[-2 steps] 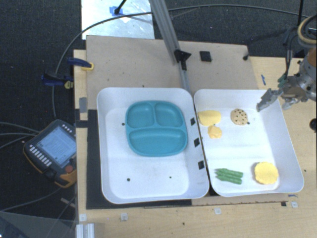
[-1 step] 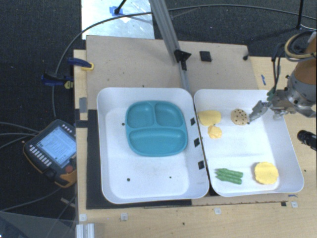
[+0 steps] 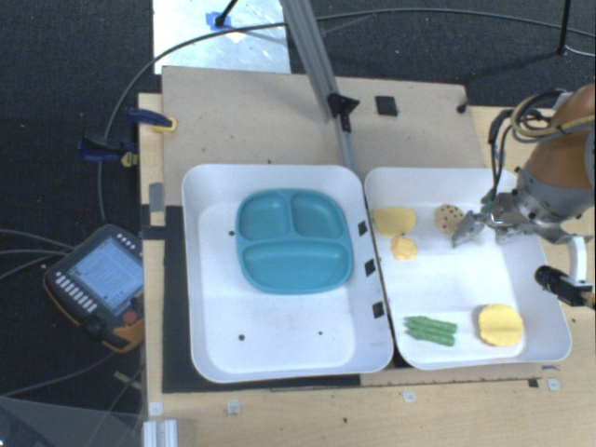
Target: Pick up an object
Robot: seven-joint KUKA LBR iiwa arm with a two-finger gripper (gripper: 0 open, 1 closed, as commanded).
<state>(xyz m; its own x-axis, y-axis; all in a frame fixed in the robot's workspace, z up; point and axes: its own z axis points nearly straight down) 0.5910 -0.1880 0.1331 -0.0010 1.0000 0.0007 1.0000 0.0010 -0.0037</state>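
My gripper hangs over the right bin, near its upper right part, open with nothing between its fingers. A brown speckled cookie lies just to its left. Further left are a yellow piece and a smaller yellow piece. Green beans and a round yellow item lie at the bin's near side. The gripper touches none of them.
The left bin bears a blue divided plate. A raised rim with black clips separates the two bins. A grey pole slants over the bench at the back. A teach pendant lies off the bench at the left.
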